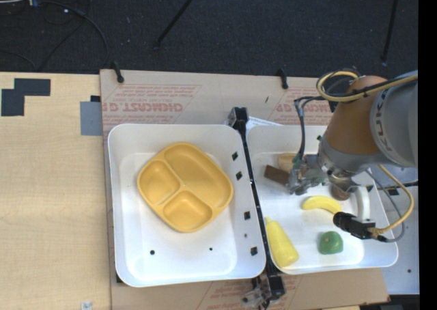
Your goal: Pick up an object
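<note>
Objects for picking all lie in the right bin (382, 255): a brown block (276, 174) near its upper left, a small banana (321, 203) in the middle, a yellow bottle-like thing (281, 242) along the lower left wall, and a green ball (330, 242) toward the lower right. We see the arm (362, 124) reaching in from the right, its orange band above the wrist, and the gripper (299, 184) low over the bin, just beside the brown block and just above the banana. Whether the pincer is spread or pressed together we cannot tell; its tips are too small and dark against the clutter of cables, and we see nothing clearly between them. We judge that the block is the likely target, since the tool sits closest to it, though the banana is near enough to be the aim instead.

In the left bin (126, 247) a yellow divided plate (184, 186) rests alone, tilted on the diagonal; we take it that this bin serves as the place for drop-offs or as a second stock, with the divider between the bins keeping the two sets apart. Both bins sit on a cardboard sheet (171, 97), which bears red printed lettering, upside down from this view. We cannot read it with confidence.
</note>
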